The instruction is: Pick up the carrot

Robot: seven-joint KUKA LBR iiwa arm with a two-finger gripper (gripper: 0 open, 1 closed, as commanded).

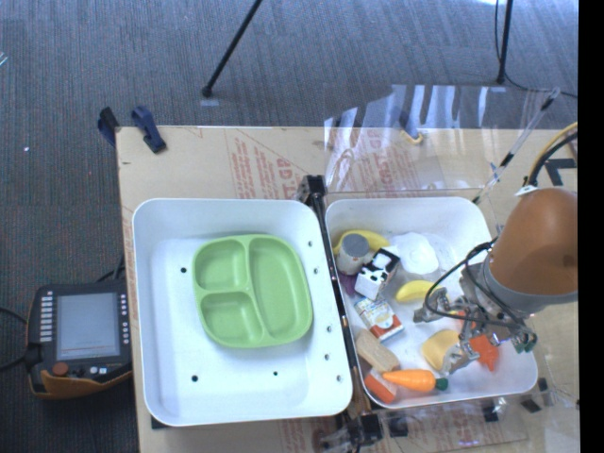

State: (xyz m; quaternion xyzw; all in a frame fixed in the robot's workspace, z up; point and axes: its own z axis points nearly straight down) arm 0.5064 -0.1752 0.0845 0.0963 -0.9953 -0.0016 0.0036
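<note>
Carrot [410, 379] by the right bin's [514, 385] near edge looks light, stiff, slick; grab mid-body. Can't tell the pincer's [464, 355] state.

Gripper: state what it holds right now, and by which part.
It cannot be told. The gripper sits low in the right bin, above an orange-red item and just up-right of the carrot, which lies apart from it on the bin floor.

Grey carpet [113, 45] surrounds a cardboard-topped bench [226, 163]; tripod legs [236, 38] at 12 o'clock, a pendant [83, 333] at 8.
</note>
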